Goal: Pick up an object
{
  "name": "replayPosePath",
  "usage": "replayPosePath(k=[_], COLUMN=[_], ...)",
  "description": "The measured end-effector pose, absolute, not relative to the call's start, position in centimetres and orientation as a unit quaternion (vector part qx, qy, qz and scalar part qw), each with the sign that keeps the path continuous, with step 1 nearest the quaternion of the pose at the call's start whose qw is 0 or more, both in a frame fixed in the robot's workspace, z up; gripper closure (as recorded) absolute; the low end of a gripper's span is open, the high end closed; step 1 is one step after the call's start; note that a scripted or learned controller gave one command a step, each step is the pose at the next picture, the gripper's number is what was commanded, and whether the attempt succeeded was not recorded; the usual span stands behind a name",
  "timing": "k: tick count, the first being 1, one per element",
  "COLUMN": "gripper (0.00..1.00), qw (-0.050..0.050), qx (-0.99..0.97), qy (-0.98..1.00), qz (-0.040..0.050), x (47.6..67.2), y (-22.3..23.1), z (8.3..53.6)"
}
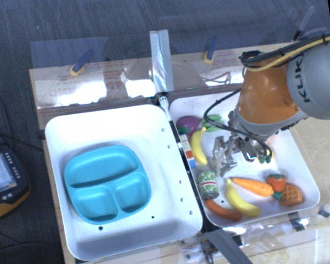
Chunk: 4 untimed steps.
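so the arm [283, 94] comes in from the right and the pincer [229, 152] hangs low over the middle of the right bin [300, 163], in among the toy food. honestly can't tell how far open it is or whether it's got anything, it's just a blur of metal from up here. candidates are all around it: a yellow banana [198, 145] just to its left, a purple piece [187, 123] at the far left corner, a small can [207, 183] near-left of it, an orange carrot [252, 186] right below, another banana [240, 200], a sausage [223, 210] along the near wall and a waffle-looking thing [290, 194] near right. the left bin [98, 123] has a blue divided tray [106, 182]. i'd guess the carrot or the far banana is the best bet, come straight down across the narrow side, and stay off the bin wall so nothing gets shoved.
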<state>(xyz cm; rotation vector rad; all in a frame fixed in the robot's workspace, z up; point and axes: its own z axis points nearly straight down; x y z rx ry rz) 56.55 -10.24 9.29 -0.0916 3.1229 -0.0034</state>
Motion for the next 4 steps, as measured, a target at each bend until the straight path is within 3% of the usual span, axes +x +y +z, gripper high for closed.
replayPosePath(k=[1, 2, 3, 4], gripper=[1.0, 1.0, 1.0, 0.0], qw=[0.004, 0.005, 0.007, 0.007], qx=[0.069, -0.104, -0.219, -0.219], qy=[0.998, 0.995, 0.976, 0.976], qz=[-0.0017, -0.0013, -0.0041, -0.004], x=[63.3, 63.7, 54.8, 54.7], y=[-22.6, -22.2, -21.3, -21.3], z=[11.5, 9.1, 9.3, 9.1])
